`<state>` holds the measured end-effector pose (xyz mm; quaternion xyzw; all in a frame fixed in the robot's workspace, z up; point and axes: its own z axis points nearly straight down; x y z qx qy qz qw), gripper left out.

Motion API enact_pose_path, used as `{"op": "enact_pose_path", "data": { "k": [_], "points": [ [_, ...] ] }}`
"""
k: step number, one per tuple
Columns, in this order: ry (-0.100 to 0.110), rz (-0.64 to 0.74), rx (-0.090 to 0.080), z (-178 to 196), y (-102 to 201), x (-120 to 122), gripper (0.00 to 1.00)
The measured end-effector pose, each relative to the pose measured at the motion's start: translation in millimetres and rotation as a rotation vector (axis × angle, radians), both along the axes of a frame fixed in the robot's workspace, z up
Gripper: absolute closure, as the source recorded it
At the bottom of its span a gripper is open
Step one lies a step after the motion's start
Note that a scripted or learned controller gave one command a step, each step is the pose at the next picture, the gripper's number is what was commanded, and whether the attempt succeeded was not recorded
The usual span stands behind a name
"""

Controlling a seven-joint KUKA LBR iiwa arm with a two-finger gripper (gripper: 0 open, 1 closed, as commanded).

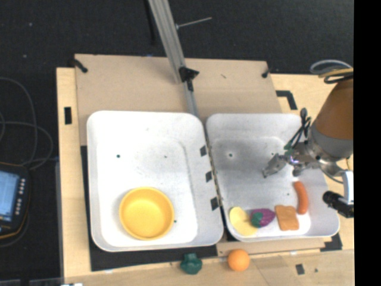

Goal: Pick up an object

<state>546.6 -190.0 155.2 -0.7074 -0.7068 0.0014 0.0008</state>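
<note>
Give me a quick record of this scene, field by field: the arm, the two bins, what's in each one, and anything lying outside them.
arm: grey with orange band, reaching in from the right
gripper: over the right bin's bare middle, nothing seen between its fingers
left bin: yellow bowl near its front edge
right bin: along the front, pale yellow piece, purple and green item, tan block; orange-red sausage by the right wall
outside the bins: green item and orange ball on the bench's front edge
</note>
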Motion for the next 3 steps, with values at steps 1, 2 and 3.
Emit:
{"op": "enact_pose_path", "data": {
  "k": [1,2,3],
  "points": [
    [-0.004,-0.001,0.0,-49.6,-0.9,0.3,0.0],
    [-0.008,-0.005,-0.001,-38.5,-2.1,1.2,1.0],
    [-0.01,0.003,-0.001,6.4,1.4,4.2,1.0]
  ]
}}
